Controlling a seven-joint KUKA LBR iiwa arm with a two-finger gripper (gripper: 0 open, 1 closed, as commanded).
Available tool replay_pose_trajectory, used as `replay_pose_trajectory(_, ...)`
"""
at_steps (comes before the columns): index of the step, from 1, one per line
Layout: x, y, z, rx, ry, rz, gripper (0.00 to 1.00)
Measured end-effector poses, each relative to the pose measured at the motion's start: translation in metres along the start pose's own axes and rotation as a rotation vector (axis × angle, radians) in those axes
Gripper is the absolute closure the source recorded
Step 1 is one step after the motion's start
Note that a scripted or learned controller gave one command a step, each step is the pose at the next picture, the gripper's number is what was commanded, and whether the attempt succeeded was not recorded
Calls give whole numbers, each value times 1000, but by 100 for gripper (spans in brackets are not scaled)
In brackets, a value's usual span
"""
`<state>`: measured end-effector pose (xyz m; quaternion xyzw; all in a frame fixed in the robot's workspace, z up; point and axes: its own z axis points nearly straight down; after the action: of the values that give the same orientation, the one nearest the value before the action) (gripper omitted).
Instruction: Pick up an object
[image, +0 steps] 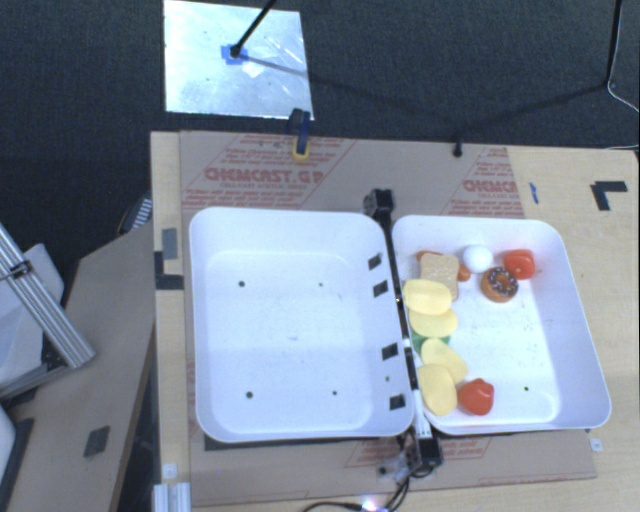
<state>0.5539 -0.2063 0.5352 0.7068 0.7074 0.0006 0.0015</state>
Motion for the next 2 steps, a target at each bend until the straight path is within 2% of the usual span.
replay_pose_trajectory(1,0,-22,0,0,0,0,100)
replay_pose_trajectory(2,0,-20,0,-1,-1,-1,100)
